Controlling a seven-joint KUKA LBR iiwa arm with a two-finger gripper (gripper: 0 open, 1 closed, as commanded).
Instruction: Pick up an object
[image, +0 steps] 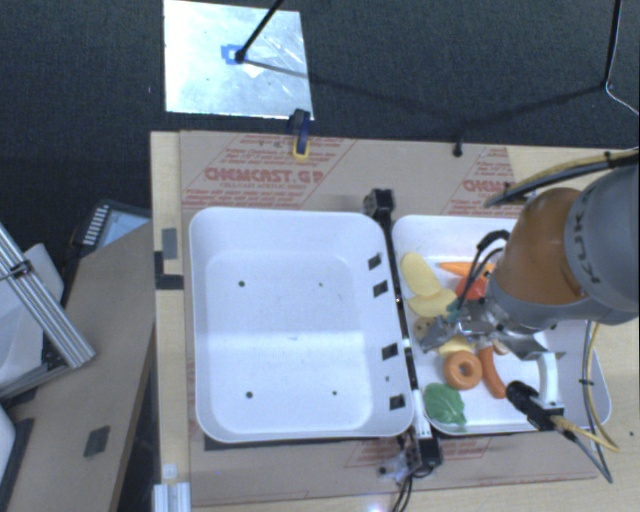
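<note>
Dark carpet runs around a worktop (330, 165) covered in brown printed board, and a shiny metal sheet (236, 58) lies on the carpet beyond its far edge. On the worktop sit two shallow white bins side by side. I'll place everything else by the left bin (290, 320), the bigger patch of white. The right bin (440, 235) touches it along a shared edge lined with small black clips.

The grey arm (590, 250), with its orange band, comes in from the right, reaches over the right bin, and covers much of it. Its jaws (445, 330) hang low over the bin, just right of the left bin's dividing wall, about halfway down that wall. They sit close among the toys, and I cannot tell whether they are apart or together, or whether anything is caught between them.

The things to be picked are all in the right bin, clustered near the dividing wall. A yellow banana-like piece (425, 282) lies toward the far end of that wall. An orange carrot (458, 268) shows just beyond it, partly under the arm. An orange ring (462, 370) lies nearer the front, with a second orange stick (492, 372) just on its far side from the left bin. A green leafy piece (445, 405) rests in the front corner, close against the wall.
</note>
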